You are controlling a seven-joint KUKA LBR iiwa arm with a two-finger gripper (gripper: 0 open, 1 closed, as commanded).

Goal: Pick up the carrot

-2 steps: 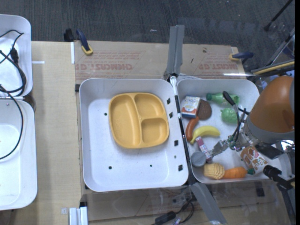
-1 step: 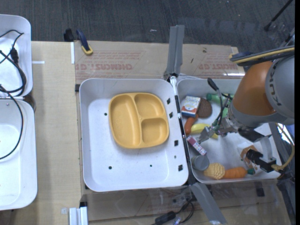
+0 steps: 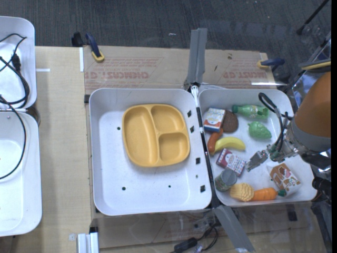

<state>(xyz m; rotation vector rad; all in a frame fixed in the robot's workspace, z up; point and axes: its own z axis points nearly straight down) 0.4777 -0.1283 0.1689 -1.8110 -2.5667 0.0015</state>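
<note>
Now | approach step | carrot lies at near edge of right bin, beside corn | jaws hang spread, gripping nothing, just far-left of it | next I'd shift nearer, descend, pinch across carrot.

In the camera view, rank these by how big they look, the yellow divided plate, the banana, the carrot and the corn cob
1. yellow divided plate, by far the largest.
2. banana.
3. carrot and corn cob look about alike, so I won't rank them; both look a bit smaller than the banana.
</note>
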